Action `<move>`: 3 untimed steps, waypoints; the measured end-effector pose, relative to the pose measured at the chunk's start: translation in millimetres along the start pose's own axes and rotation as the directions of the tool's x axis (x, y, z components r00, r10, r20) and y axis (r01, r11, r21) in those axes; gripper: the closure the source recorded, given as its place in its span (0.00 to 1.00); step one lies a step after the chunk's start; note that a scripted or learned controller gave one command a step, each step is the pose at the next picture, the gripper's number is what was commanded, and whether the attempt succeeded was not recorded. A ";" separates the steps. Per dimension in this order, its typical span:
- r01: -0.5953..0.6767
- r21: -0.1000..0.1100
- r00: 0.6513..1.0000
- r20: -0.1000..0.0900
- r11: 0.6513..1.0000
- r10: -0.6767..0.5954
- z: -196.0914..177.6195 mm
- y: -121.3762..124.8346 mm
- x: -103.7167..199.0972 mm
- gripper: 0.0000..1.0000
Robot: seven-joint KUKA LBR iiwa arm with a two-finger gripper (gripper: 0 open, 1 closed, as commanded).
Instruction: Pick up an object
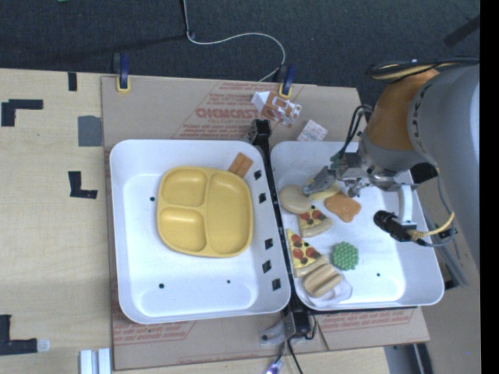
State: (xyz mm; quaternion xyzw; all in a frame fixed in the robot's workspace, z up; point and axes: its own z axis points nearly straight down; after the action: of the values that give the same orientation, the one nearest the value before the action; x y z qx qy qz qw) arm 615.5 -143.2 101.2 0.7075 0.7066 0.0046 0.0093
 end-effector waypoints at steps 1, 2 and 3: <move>-0.007 -0.005 1.000 0.012 1.000 0.007 7.2 -34.9 29.8 0.00; 0.004 0.015 1.000 -0.005 1.000 -0.004 14.6 12.0 13.4 0.00; 0.004 0.017 1.000 -0.006 1.000 -0.004 15.3 36.3 14.5 0.00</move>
State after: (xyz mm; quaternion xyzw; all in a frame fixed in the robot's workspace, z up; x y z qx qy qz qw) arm 652.1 -128.8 86.5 0.7063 0.7079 0.0007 0.0014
